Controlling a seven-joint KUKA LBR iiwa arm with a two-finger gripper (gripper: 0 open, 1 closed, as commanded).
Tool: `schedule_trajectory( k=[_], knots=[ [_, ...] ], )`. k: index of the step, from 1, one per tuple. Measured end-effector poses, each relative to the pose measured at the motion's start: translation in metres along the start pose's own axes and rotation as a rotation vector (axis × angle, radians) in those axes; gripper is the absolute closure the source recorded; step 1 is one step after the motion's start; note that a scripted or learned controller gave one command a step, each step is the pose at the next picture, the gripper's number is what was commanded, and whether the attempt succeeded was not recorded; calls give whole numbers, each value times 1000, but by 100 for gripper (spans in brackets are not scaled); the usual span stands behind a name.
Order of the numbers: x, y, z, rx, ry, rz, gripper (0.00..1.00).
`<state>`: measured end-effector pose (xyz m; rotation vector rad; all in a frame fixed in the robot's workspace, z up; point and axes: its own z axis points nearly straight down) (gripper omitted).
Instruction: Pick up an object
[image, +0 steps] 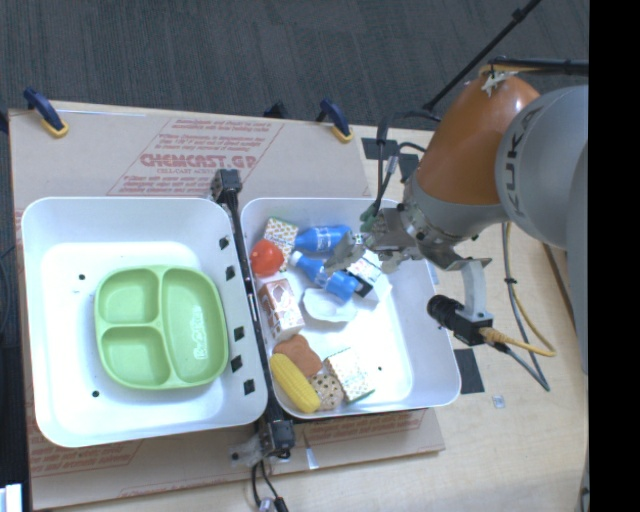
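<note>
Grey arm with its orange band reaches in from the right; I see the two-finger gripper (362, 252) low over the right white bin (425, 345), among the blue plastic bottles (325, 240). From up here I cannot tell how it is set, or whether anything is caught. Candidates all sit in that bin: red ball (266, 259), yellow corn cob (294, 381), patterned boxes. The green divided plate (160, 326) lies in the left bin (50, 250). I judge the grasp in hand; next comes a straight lift to test it.

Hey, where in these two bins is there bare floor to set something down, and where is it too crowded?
Free: the right bin's floor right of the checkered block, and the left bin's margin around the green plate. Crowded: the right bin's left and upper parts, from the corn to the blue bottles by the gripper.
</note>
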<state>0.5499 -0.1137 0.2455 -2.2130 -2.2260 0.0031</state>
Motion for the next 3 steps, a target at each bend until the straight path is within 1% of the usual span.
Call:
schedule_trajectory(
  k=[1, 2, 3],
  knots=[
    [-23, 32, 142, -3, -2, 0, 0],
    [-22, 31, 133, 2, -2, -4, 100],
    [23, 47, 58, -3, 0, 0, 100]
  ],
)
